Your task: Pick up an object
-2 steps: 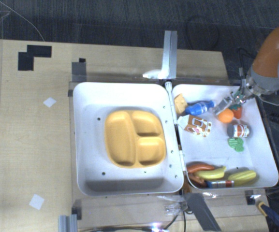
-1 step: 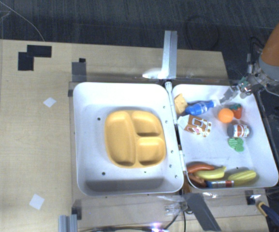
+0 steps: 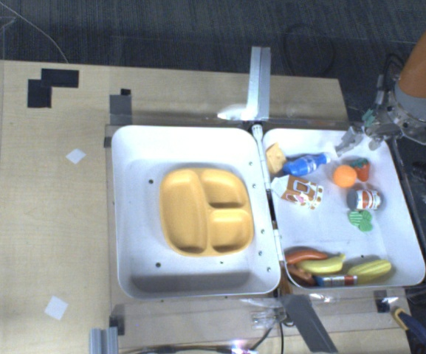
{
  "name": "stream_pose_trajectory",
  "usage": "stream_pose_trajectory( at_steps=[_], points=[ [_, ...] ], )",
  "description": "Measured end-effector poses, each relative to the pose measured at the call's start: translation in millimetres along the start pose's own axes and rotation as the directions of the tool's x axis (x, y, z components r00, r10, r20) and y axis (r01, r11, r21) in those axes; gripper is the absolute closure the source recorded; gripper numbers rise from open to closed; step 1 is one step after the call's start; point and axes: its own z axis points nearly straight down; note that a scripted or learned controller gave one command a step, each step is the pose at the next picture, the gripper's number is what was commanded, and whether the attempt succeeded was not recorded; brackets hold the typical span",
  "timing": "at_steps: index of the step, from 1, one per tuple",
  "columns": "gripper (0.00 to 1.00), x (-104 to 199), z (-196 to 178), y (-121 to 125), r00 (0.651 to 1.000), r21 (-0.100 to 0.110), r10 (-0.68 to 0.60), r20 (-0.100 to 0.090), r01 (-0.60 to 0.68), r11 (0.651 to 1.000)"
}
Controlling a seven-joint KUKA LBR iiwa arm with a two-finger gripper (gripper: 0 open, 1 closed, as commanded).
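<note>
My gripper [image 3: 361,139] hangs over the far right part of the right bin [image 3: 404,220], open with nothing between its fingers. Just below it lie an orange ball [image 3: 345,175] and a small red piece [image 3: 362,169]. A blue bottle [image 3: 305,164] lies to its left, beside a tan cracker-like block [image 3: 275,156]. A small patterned carton [image 3: 302,192], a little can [image 3: 365,198] and a green toy [image 3: 360,220] sit mid-bin. Along the near wall lie a red pepper [image 3: 306,254], two yellow bananas [image 3: 323,265] [image 3: 371,270] and a marker [image 3: 336,279].
The left bin [image 3: 135,198] holds a yellow divided tray [image 3: 205,210]. A metal post [image 3: 260,80] rises behind the wall between the bins. The arm's orange band [image 3: 423,72] comes in at the upper right. The wooden bench [image 3: 43,198] stretches left.
</note>
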Motion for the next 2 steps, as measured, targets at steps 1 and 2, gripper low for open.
stream_pose_trajectory(
  at_steps=[1,2],
  points=[
    [0.0,28,44,8,1.0,-0.01,-0.029,0.006,0.029,1.0],
    [0.0,43,54,-61,0.988,0.003,-0.155,-0.002,0.155,0.988]
  ],
)
